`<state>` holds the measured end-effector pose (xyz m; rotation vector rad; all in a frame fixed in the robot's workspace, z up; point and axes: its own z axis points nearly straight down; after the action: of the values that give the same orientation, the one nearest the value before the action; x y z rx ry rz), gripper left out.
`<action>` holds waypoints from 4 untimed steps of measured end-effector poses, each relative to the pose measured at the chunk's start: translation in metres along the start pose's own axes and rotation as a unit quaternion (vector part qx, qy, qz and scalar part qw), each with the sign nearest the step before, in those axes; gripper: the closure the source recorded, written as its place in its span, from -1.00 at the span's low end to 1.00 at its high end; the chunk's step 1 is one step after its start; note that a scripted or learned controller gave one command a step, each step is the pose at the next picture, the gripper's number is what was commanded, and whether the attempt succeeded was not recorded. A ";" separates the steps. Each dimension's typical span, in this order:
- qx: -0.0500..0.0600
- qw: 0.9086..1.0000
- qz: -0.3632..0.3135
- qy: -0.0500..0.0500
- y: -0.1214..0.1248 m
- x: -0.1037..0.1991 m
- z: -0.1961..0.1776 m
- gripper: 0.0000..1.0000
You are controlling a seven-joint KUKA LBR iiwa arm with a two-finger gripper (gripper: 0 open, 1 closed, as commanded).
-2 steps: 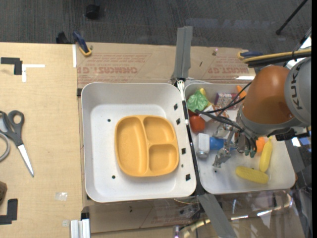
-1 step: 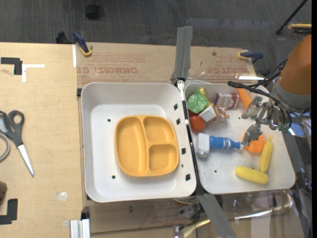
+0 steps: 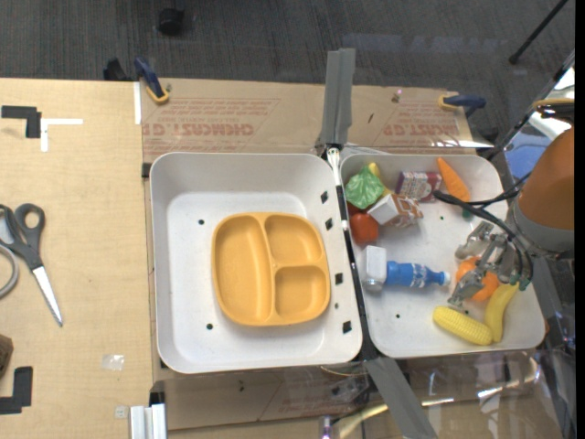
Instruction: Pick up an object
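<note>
Two shallow white bins side by side on a cardboard-covered bench. Left bin [image 3: 174,273]: one yellow-orange divided plate [image 3: 271,268] with three compartments, lying flat near the middle. Right bin [image 3: 411,332]: an assortment of toy food and small items. Far left corner, a green leafy vegetable [image 3: 364,188]; just near of it, a red tomato [image 3: 364,229] against the left wall. Right of the green, a small white-and-brown carton [image 3: 396,210] and a dark purple packet [image 3: 419,185], close together. Far right, an orange carrot [image 3: 453,179] lying aslant. Middle left, a blue bottle with a white cap [image 3: 402,273], on its side, cap end toward the left wall. Near right, a yellow corn cob [image 3: 462,326] lying flat, with a yellow banana [image 3: 498,307] just right of it, nearly touching. Gripper [image 3: 478,268]: lowered into the right side of the right bin, above the corn and beside the banana, with a small orange object [image 3: 473,273] at its fingertips; whether the jaws are spread or closed on that object cannot be told, the metal parts and cabling being too cluttered. Arm: orange band [image 3: 556,186] at the right edge. Off the bins, on the bare wooden table at left: a pair of grey-handled scissors [image 3: 32,254]; blue clamps [image 3: 151,80] at the cardboard's far edge.
</note>
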<state>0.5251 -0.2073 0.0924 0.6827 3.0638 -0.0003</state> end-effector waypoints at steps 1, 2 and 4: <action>0.000 1.000 -0.002 -0.001 0.002 -0.001 -0.010 1.00; 0.000 1.000 -0.007 0.001 0.032 0.067 0.001 1.00; 0.000 0.999 -0.032 0.000 -0.026 0.038 -0.096 -1.00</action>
<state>0.4790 -0.2146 0.1885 0.5834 3.0835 -0.0009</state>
